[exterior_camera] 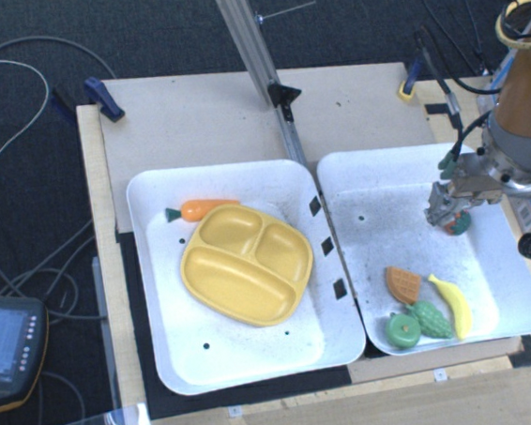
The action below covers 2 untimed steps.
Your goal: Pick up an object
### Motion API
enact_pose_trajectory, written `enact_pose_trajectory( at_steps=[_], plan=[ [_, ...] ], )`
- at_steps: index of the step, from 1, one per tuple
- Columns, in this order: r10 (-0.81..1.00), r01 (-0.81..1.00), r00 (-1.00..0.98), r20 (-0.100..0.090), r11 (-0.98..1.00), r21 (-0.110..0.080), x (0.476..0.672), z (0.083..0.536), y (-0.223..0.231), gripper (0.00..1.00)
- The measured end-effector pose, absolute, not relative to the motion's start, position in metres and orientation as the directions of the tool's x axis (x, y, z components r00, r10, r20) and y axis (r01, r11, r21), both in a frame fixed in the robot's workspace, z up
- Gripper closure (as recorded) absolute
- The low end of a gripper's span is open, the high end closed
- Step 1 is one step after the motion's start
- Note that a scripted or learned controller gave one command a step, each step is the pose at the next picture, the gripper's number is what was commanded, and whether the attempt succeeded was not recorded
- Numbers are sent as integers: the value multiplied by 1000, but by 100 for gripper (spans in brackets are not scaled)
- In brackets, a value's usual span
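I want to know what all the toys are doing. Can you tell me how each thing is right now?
yellow plate: lying face up in the left bin, tilted askew
carrot: lying flat, tucked against the plate's top edge
banana: lying in the right bin's near corner
green apple: sitting beside the bumpy green toy
orange slice: lying flat
hand: low over the right bin, by a small red-and-green thing

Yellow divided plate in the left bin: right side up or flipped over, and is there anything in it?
Right side up and empty: the yellow divided plate shows three bare hollows facing up. The carrot lies beside its rim.
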<state>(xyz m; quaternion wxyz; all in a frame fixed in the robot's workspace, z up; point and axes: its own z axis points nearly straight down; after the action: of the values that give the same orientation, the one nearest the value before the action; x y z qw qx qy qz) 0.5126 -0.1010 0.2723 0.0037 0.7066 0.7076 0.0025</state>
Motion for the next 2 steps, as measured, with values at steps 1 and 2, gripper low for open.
enact_pose_trajectory(
  at_steps=[1, 2],
  plan=[
    [1000, 1000, -6, 4, 6, -4, 506, 256, -49, 100],
    [1000, 1000, -7, 4, 7, -5, 506, 241, 8, 100]
  ],
)
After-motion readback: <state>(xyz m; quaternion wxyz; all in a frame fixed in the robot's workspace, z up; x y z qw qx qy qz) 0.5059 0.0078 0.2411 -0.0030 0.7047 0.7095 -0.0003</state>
